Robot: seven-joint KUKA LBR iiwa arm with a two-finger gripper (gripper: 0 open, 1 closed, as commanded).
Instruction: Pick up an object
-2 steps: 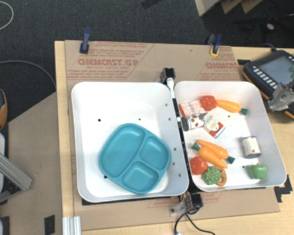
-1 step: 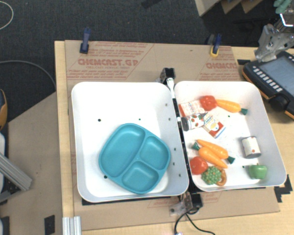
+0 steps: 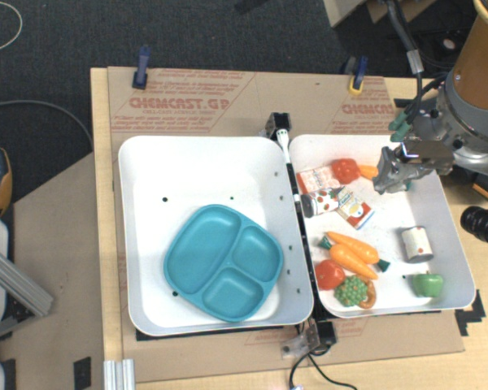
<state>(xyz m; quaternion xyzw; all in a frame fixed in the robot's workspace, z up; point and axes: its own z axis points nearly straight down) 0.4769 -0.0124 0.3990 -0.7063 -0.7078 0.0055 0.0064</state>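
The toy food [image 3: 351, 258] you want picked lies crowded in the right bin [image 3: 455, 254] at the frame's lower right, so your tool [image 3: 388, 179] hovers above that bin's upper part, though you cannot tell its open-or-closed state here.

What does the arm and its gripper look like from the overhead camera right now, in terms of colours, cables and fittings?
The arm is grey metal with a broad orange band above the wrist. The gripper is dark grey and blocky, with teal-green fittings on its upper side. Thin black cables loop from the wrist up toward the top of the view. No readable markings show.
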